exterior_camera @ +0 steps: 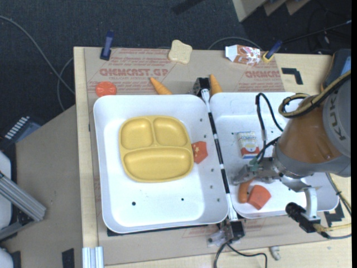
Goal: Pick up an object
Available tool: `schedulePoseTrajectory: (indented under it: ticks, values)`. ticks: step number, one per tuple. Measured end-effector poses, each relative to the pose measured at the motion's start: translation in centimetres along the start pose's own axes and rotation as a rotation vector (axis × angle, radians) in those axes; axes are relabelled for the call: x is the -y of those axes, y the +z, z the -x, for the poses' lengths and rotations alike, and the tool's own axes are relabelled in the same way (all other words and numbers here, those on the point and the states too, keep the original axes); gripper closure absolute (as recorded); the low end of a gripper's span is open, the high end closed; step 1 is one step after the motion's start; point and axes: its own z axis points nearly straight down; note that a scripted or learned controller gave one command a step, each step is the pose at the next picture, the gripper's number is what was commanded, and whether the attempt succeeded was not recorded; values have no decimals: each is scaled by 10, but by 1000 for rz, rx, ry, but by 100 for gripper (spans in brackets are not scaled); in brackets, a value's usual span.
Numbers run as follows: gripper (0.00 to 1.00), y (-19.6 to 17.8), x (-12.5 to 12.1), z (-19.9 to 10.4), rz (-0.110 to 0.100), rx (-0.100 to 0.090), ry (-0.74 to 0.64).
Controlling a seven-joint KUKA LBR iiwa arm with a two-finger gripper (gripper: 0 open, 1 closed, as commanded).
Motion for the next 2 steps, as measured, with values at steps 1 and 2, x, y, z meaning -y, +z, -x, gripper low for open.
schedulePoseTrajectory:
  ticks: [1,2]
  values:
    - [0,0,-70,2,2,1,-1]
    - [0,0,-13,5,-2,0,1]
